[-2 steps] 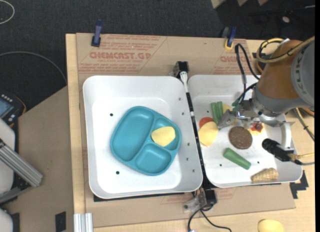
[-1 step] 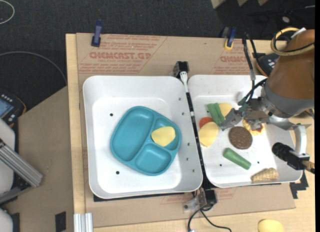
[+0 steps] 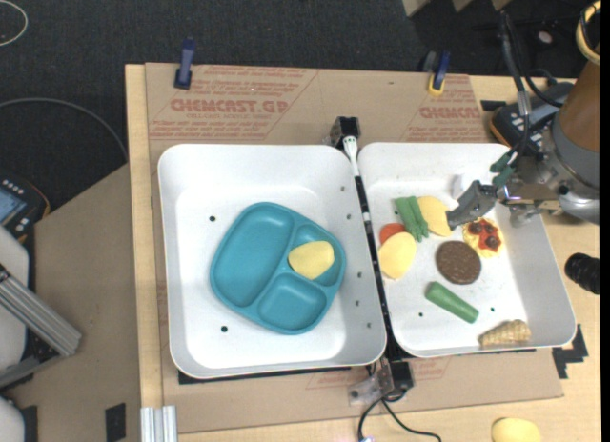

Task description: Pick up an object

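Over the right bin hovers the gripper.

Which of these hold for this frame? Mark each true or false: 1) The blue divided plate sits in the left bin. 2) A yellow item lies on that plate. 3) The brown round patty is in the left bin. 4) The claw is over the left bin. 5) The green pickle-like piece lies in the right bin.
1) The blue divided plate sits in the left bin: true.
2) A yellow item lies on the plate: true.
3) False: the brown round patty is in the right bin.
4) False: the claw is over the right bin, near its upper middle.
5) The green pickle-like piece lies in the right bin: true.
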